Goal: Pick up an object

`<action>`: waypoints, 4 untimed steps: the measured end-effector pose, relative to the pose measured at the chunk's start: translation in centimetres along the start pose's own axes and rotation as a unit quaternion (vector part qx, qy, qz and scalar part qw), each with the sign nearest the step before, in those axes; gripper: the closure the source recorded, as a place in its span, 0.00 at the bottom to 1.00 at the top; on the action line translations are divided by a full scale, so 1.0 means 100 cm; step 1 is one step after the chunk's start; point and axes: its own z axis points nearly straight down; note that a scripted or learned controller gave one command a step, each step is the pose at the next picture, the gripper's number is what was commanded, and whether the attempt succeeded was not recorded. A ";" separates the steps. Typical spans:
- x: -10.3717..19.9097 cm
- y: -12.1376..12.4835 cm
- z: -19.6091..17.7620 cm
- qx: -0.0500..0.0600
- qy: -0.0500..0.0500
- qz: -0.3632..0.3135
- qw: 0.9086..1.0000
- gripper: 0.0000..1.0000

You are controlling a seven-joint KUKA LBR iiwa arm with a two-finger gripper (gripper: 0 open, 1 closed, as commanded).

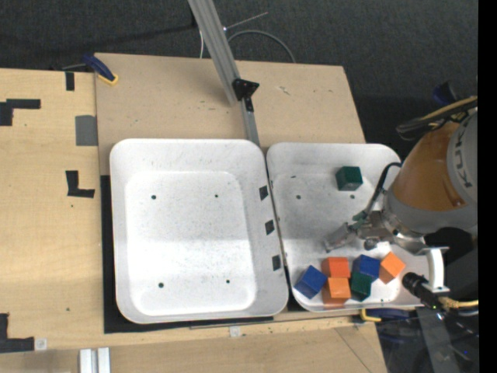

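Block cluster: six small blocks bunched in the near corner of the right bin (pixel 311 158), closest to the lens.
Blue block (pixel 310 280): outermost of the cluster on the side toward the left bin, lying tilted.
Orange blocks: one (pixel 338 267) just beside the blue block, a second (pixel 338 288) touching it on the near side, both away from the left bin.
Second blue block (pixel 366 267): next along, with a dark green block (pixel 361 286) against its near side.
Tilted orange block (pixel 392 266): end of the cluster farthest from the left bin, close to the right bin's wall.
Lone green block (pixel 349 178): toward the far side of the right bin, well apart from the cluster.
Jaws (pixel 348 238): low over the right bin floor, between the lone green block and the cluster, just beyond the upper orange block. Grey fingers point toward the left bin; open or closed cannot be told, and nothing is seen between them.
Arm (pixel 431 181): orange band and grey body over the right bin's outer edge.
Left bin (pixel 186 150): white, speckled, touching the right bin along one side.
Tabletop (pixel 155 92): tan board under both bins; black tape marks beyond the left bin.
Metal rail (pixel 213 33): slants down to the far junction of the bins, possibly a camera mast.
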 end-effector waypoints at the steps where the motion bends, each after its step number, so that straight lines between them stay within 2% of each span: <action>1: 0.000 0.001 -0.013 -0.002 0.000 0.000 1.000 1.00; 2: -0.006 -0.003 -0.072 -0.006 -0.002 0.000 1.000 1.00; 4: -0.005 0.001 -0.143 -0.006 -0.002 -0.001 1.000 1.00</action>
